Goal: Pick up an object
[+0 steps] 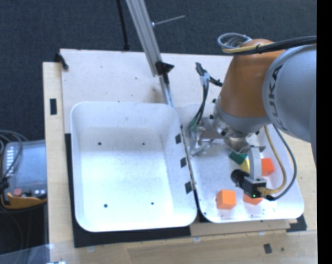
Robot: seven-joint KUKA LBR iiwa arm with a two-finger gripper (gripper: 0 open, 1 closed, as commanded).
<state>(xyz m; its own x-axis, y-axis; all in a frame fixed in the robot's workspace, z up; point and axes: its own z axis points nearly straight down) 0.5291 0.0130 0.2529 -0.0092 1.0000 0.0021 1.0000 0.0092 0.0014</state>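
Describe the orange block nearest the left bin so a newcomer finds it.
Take the right bin of the two. Near its lower-left corner in the view sits an orange block. It lies alone, leftmost; another orange block lies further right and higher.

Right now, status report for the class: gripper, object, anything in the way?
Gripper low by right-hand bin inner wall. Orange block lies free near front rim. Arm partly covers second orange piece.
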